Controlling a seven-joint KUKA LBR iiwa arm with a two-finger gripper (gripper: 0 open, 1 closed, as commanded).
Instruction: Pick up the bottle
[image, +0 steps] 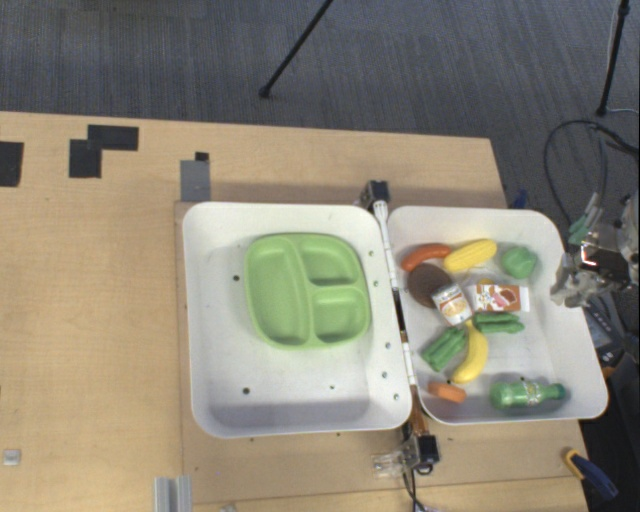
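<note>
The green bottle is lying in the right bin's near corner, while the gripper is hovering at its right rim, its grip state impossible to tell.

The gripper hangs at the outer right rim of the right bin, beside it rather than over it.

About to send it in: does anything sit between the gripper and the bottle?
Nothing visible does. The green bottle lies near the right bin's front corner, apart from the other toys. The gripper sits at the bin's right rim, with bare floor between them.
</note>
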